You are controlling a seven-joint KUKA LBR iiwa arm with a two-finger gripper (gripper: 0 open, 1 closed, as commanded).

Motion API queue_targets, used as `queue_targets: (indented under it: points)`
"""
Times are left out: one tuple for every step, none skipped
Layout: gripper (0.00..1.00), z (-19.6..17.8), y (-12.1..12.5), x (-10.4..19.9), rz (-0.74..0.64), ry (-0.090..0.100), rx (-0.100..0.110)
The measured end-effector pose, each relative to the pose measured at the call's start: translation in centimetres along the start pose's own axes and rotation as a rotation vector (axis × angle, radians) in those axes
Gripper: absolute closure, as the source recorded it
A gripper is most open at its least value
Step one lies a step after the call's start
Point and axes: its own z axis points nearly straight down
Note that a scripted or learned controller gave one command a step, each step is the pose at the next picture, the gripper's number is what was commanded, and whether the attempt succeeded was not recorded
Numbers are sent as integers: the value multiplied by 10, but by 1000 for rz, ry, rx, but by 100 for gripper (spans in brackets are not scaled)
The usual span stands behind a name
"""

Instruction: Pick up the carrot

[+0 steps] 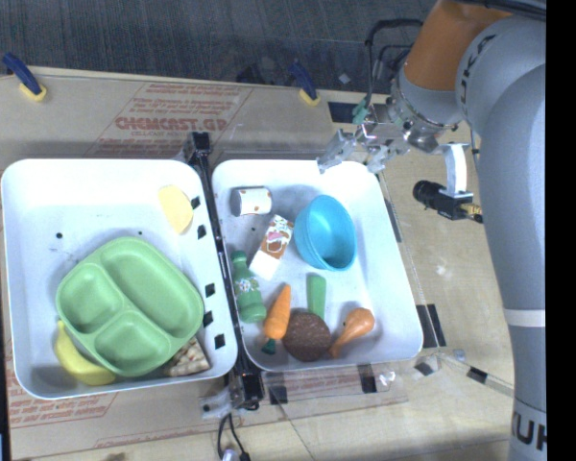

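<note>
The carrot (278,312) lies in the right bin (389,248), near its front wall, between a green bottle (247,291) and a brown ball (307,335). The gripper (350,152) hangs over that bin's far right corner, well apart from the carrot; its fingers look spread with nothing between them, though the view there is cluttered.

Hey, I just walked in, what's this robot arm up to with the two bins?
The arm is set to pick up the carrot, but it isn't on it yet. The gripper hangs over the back rim of the right bin with nothing between its fingers. The carrot lies near that bin's front, between a green bottle and a brown round item. A blue bowl sits in the same bin. The left bin holds a green tray.
</note>
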Motion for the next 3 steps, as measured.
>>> queue_targets:
  points:
    - [0, 31, -84, 4, -61, 1, 4]
    - [0, 148, -126, 59, -304, -1, -5]
    - [100, 136, -123, 59, -318, -7, -9]
